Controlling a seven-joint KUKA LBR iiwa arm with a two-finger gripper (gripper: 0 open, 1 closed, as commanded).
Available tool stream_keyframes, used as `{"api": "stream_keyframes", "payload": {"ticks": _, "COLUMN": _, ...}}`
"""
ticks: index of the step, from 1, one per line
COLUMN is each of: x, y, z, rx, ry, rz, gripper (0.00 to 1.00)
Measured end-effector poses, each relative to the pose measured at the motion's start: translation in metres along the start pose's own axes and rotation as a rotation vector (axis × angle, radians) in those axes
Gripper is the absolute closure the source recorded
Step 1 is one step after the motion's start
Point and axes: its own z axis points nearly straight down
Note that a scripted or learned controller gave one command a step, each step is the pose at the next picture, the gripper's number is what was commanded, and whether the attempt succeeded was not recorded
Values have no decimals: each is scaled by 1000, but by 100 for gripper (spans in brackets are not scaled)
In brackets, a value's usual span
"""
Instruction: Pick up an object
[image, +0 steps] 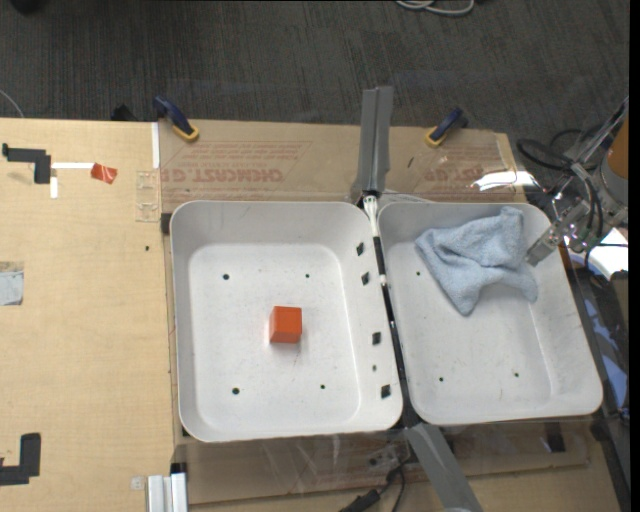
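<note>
As far as can be judged, pick not yet done: nothing seen lifted clear of either bin.

Noted on desk (80, 300): two white bins side by side.
- Left bin (200, 400): holds one orange block (286, 325), lying flat near the middle, well apart from every wall.
- Right bin (560, 390): holds a grey-blue cloth (478, 262), crumpled in the far half, lying on the bin floor, with its right edge toward the far-right corner.

Arm (600, 190) entering from the right, over the right bin's far-right corner. Jaws placed at or just beside the cloth's right edge; contact cannot be confirmed. Width of jaws — cannot tell, being too small and cluttered by cables. Not recorded as holding anything.

Judgement: early stage, positioned for a grasp. Cloth taken as the likelier target, with the block well apart in the other bin. Left to do — close on a fold, raise it clear of the bin, keep hold. Risk judged: purchase on a thin edge only, with the cloth slipping free on the lift.
</note>
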Motion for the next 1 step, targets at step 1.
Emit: {"api": "stream_keyframes", "payload": {"ticks": 1, "x": 73, "y": 7, "z": 27, "rx": 0, "ry": 2, "rz": -51, "gripper": 100}}
